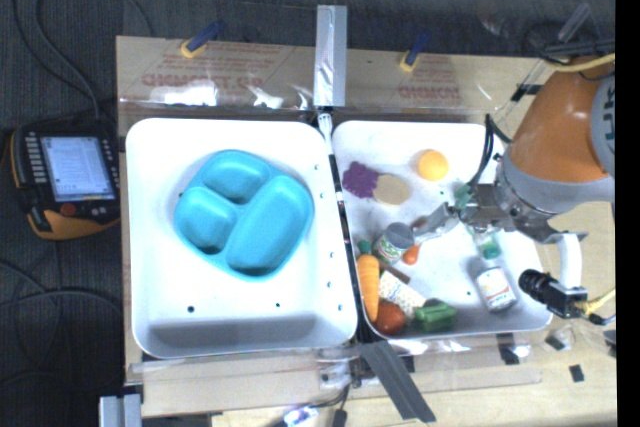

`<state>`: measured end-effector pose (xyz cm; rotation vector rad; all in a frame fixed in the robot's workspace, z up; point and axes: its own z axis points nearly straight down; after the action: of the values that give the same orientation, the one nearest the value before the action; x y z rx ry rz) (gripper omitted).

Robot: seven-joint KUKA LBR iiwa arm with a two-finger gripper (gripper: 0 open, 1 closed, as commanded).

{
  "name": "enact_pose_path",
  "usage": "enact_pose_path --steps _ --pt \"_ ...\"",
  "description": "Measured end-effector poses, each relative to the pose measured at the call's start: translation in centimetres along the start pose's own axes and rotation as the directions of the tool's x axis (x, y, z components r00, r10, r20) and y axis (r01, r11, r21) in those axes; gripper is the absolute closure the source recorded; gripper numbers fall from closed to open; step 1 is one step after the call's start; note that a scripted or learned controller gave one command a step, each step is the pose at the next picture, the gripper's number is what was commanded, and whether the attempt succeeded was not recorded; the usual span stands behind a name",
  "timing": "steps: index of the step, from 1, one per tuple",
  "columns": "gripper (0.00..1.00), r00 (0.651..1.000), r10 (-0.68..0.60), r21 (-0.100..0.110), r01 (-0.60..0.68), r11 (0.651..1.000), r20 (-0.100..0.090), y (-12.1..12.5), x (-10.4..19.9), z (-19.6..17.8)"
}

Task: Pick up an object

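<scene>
My gripper (432,222) hangs low in the right bin (455,131), and I cannot tell how wide I stand or whether anything sits in my grasp; nearest is one small grey-capped jar (396,239), just beside my tips, and I judge it best to drop straight over it and close squarely, without nudging the one carrot (368,283) just past it. Farther out I count one white bottle (493,282), one purple grape bunch (360,179), one orange ball (432,164), and, beyond the divider, one blue sectioned dish (244,211) in the left bin (150,245).
</scene>
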<state>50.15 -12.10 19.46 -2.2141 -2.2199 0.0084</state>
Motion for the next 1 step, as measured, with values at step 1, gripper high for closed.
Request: enact_pose_path --steps 1 --pt "0.0 0.934 -0.356 -0.002 0.356 0.934 -0.001 3.21 0.71 3.87"
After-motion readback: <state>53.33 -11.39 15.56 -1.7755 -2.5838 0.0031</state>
